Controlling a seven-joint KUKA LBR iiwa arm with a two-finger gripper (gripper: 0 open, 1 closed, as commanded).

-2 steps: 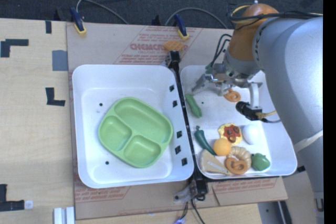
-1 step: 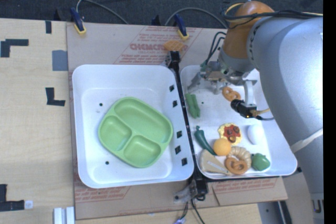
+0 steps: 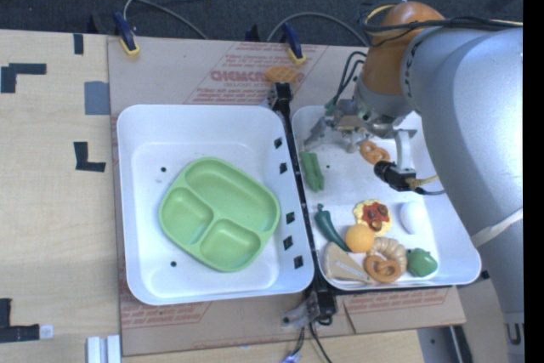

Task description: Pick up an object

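Observation:
My gripper hangs over the far end of the right bin, below the orange band of the arm. A small brown pretzel lies just to its right and a green pickle just below its left side, near the bin's left wall. Toward the near end lie a pizza slice, an orange, a white egg, a dark green chili, a brown ring-shaped pastry, a green pepper and a pale wedge.
The left bin holds a light green divided plate. A black divider with clips runs between the bins. Cables and blue and orange clamps sit at the bench's far edge.

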